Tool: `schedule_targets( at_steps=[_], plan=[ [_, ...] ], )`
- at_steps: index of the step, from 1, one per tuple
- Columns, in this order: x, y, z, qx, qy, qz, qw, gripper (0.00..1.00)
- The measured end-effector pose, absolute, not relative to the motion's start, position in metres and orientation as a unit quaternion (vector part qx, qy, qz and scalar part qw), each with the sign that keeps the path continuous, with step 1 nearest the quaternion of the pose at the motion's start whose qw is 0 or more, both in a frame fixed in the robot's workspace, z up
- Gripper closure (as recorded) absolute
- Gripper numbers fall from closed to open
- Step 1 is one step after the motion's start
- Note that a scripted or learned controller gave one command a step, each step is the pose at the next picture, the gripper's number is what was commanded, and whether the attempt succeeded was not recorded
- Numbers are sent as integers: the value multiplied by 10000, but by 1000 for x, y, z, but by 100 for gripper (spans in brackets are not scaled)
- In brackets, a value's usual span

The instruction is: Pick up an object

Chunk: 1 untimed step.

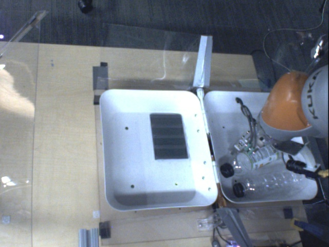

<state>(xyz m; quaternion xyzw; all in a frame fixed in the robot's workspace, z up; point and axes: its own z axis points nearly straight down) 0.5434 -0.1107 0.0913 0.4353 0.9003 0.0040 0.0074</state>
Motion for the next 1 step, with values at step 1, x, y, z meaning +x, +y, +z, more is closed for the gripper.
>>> schedule_targets(
  at_steps=[1],
  plan=[
    [578, -45, 186, 6861, 7275, 19, 17, 100]
  ],
)
